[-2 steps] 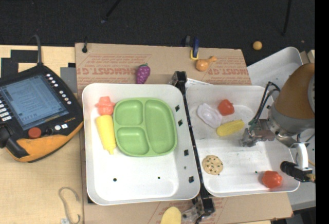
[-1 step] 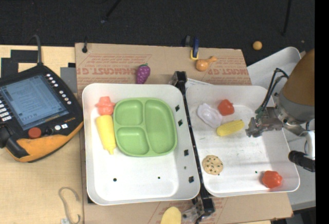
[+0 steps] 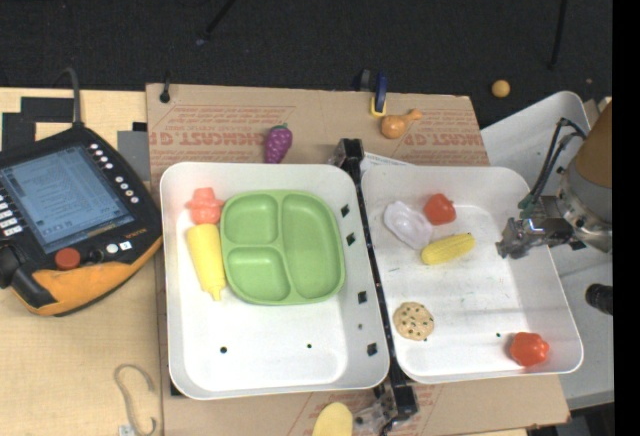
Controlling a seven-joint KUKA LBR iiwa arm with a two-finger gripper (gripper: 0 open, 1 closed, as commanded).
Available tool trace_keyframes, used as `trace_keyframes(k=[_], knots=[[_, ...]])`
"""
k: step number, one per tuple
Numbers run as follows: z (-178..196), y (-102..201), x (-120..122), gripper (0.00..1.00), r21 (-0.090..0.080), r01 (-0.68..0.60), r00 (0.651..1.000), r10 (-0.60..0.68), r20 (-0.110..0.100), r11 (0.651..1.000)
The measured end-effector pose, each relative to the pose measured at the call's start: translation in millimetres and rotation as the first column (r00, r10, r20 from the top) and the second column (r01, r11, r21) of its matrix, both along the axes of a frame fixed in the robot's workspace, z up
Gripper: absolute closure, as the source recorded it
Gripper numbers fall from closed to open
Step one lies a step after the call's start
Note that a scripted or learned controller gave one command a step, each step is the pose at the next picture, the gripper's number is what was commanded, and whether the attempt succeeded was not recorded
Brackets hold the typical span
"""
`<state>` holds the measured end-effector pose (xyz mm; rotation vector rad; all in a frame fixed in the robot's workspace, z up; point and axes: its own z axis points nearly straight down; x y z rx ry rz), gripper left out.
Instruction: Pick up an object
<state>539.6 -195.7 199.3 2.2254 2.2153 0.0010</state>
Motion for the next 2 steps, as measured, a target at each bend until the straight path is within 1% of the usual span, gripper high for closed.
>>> trace_keyframes(k=[1, 2], knots=[[30.0, -1.6, 0.2, 1.0, 0.0, -0.004, 1.0, 0.004, 0.0, 1.0], [39.1, 48.6, -9.0, 1.0, 0.004, -0.008, 1.0, 0.008, -0.003, 1.0]])
